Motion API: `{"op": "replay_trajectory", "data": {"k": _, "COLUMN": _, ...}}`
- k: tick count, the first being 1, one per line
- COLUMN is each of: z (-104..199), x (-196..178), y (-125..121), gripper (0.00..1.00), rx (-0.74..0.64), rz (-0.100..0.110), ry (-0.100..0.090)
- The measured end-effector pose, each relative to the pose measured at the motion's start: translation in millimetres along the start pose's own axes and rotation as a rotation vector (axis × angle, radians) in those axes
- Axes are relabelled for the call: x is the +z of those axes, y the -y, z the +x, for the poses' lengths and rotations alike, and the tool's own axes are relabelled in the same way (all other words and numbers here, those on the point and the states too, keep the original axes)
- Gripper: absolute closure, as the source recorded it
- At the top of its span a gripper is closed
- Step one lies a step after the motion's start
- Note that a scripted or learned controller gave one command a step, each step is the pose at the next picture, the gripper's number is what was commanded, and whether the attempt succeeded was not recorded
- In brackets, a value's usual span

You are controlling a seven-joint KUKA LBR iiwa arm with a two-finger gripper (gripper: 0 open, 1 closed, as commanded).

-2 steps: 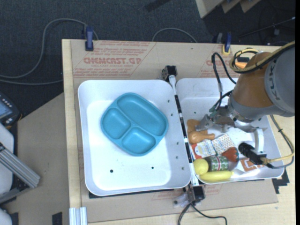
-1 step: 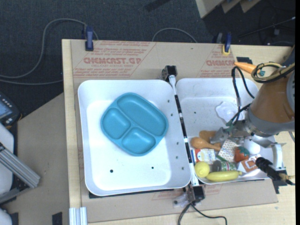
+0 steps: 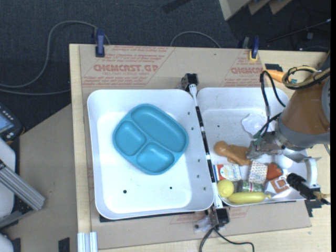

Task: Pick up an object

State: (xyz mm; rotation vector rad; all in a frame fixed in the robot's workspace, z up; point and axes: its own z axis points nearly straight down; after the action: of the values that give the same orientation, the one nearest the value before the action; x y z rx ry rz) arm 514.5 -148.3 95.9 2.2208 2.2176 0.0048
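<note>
Grey arm [image 3: 304, 114] over the right bin [image 3: 231, 101], pincer [image 3: 261, 147] low beside a tan bottle-shaped toy [image 3: 231, 151], its grip state cannot be told, blue divided plate [image 3: 150, 138] in the left bin [image 3: 105, 156]

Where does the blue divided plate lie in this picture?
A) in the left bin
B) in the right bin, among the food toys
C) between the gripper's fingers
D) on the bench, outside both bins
A: the blue divided plate lies flat on the floor of the left bin, while the small food toys are gathered in the right bin near the arm.
</note>
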Motion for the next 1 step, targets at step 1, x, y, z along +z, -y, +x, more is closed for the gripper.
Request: {"op": "replay_trajectory", "data": {"k": 1, "z": -46.7, "x": -34.3, "y": 0.5, "gripper": 1.0, "rx": 0.002, "rz": 0.0, "ry": 0.005}}
